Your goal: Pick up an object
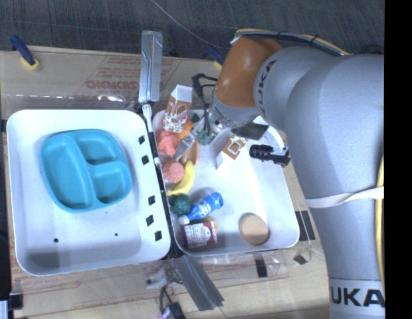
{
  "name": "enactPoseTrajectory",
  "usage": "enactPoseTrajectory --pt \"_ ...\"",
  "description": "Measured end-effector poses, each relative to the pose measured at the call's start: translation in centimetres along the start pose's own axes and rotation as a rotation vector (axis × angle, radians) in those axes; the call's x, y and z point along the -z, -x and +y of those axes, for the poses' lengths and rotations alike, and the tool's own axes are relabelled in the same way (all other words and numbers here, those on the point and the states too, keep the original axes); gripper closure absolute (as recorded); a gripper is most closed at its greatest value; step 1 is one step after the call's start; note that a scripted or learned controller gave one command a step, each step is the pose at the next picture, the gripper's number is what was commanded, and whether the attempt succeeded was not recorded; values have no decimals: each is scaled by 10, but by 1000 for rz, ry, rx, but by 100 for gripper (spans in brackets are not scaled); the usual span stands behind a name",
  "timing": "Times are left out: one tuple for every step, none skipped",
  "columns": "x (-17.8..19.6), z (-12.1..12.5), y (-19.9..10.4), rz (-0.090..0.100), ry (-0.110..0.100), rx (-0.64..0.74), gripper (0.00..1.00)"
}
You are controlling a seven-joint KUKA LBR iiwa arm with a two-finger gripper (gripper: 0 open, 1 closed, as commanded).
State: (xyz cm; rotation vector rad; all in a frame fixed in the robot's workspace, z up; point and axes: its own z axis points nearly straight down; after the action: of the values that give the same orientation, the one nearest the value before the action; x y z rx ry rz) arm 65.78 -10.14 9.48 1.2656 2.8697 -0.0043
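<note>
My gripper point(195, 138) reaches down into the upper left part of the right bin point(279, 198), just right of a pile of objects. Beside it are an orange-and-white carton point(178, 111), a pink round item point(167, 145) and a red round item point(173, 172). A yellow banana point(187, 181) lies just below the gripper. A small brown-and-white box point(232, 149) sits to its right. The wrist hides what lies directly under the gripper.
Lower in the right bin lie a dark green object point(181, 205), a blue-and-white bottle point(206, 205), a red can point(199, 233) and a tan round object point(254, 228). The left bin point(33, 244) holds a blue divided plate point(86, 168). The arm covers the bench's right side.
</note>
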Motion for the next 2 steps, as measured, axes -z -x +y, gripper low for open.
enactPoseTrajectory --pt "11 2 -1 -1 3 4 100" --pt "129 -6 -47 2 3 -297 100"
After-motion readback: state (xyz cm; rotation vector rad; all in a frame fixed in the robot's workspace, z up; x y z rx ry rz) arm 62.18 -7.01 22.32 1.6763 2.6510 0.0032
